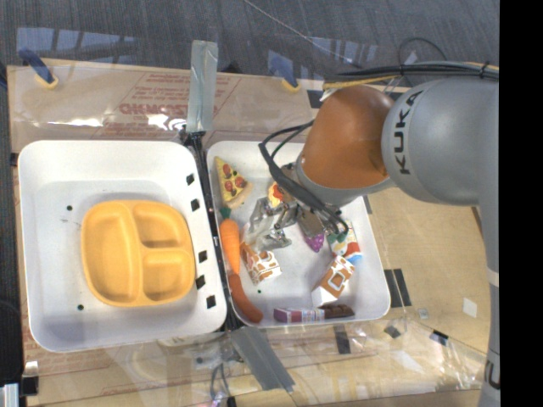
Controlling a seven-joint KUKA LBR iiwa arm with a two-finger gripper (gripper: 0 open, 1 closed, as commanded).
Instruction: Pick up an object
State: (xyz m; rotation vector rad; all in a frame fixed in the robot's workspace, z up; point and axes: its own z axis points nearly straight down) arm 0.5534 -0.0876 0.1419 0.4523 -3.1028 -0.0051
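The tool (pixel 273 225) hangs low inside the right bin (pixel 371 227), near that bin's middle, with the grey arm (pixel 441 138) and its orange band (pixel 344 138) bulking over the bin's far right part. Its metal fingers (pixel 259 219) point toward the bin's left wall; how wide they stand cannot be told, and nothing can be made out between them.

Just nearer the table's front edge than the tool lies a small white and orange carton (pixel 263 265), close to the fingertips, though contact cannot be judged. Along the bin's left wall an orange carrot (pixel 230 244) lies lengthwise, with a brown sausage (pixel 242 299) continuing from it toward the bin's front left corner. Toward the bin's far left corner sits a pizza slice (pixel 230 181). A purple piece (pixel 315 241) shows just beside the wrist, and further toward the bin's right wall lie a second white and orange carton (pixel 336 278) and a small red, white and blue item (pixel 349 250). Against the bin's front wall lies a purple and dark bar (pixel 312 314).

The left bin (pixel 51 168) holds a yellow divided tray (pixel 136 251), sitting roughly in its middle. A strip of grey tape (pixel 202 83) runs from the table's far edge down to the seam between the bins.
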